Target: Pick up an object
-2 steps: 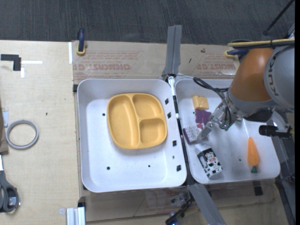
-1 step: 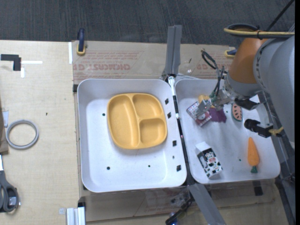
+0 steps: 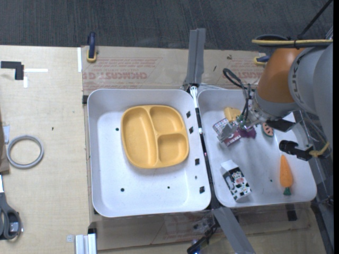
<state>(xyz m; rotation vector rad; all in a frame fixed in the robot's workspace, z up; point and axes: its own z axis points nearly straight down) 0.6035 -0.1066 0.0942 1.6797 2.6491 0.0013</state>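
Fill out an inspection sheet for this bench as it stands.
Surface: two white bins side by side, left bin and right bin.
Job's things: toy carrot, small carton, slice-shaped toy, yellow piece, all in right bin.
Clutter: yellow divided plate in left bin.
Grippers: gripper low over right bin among crinkled items; grasp unclear.
Cables: black cable looped by the wrist.
Surroundings: tape roll, scissors.

We logged a bulky grey arm (image 3: 317, 70) with a rounded orange band (image 3: 279, 75) above the wrist, thin black cables looping off it, a yellow-edged ring at the top, and small dark fittings near the wrist.
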